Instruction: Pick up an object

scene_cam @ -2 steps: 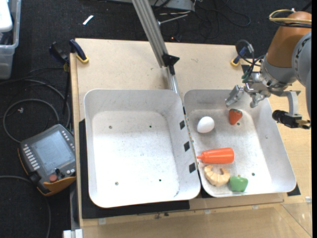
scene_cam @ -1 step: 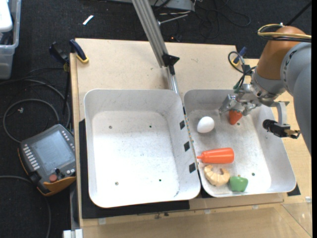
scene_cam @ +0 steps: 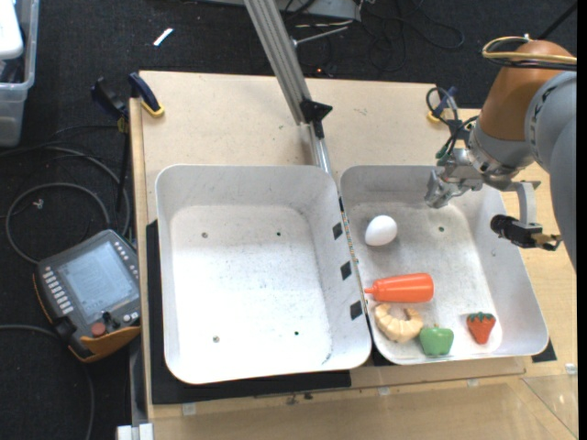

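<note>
Inside right bin point(scene_cam: 507, 273): one egg point(scene_cam: 381, 230), one strawberry point(scene_cam: 481, 326).

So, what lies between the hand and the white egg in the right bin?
Nothing: in the camera view, only bare white bin floor lies between the hand and the white egg. The other objects lie nearer the front of the bin.

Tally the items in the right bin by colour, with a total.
White: 1, the egg
Orange: 1, the bottle
Tan: 1, the pastry
Green: 1, the pepper
Red: 1, the strawberry
Total: 5
</note>
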`<state>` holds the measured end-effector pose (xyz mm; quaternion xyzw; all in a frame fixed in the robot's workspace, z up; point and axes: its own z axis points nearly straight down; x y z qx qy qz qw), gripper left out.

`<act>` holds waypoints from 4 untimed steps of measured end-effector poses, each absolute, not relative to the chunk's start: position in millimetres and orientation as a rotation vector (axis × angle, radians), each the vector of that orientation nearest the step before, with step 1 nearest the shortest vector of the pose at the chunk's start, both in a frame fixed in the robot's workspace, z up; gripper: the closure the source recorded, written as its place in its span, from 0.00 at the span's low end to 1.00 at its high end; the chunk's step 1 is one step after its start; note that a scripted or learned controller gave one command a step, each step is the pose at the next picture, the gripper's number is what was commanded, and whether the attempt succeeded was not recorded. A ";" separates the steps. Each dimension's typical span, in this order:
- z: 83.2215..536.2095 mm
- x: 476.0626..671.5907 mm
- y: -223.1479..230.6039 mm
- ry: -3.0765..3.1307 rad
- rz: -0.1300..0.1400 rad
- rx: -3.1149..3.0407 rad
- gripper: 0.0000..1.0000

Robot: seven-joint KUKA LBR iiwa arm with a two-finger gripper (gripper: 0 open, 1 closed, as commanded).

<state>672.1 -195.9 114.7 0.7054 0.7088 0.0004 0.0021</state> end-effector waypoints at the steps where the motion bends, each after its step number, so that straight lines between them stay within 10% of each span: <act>1: 172.8 673.2 -205.2 2.216 0.005 2.215 1.00; 4: 256.7 662.4 -160.6 2.230 0.000 2.216 1.00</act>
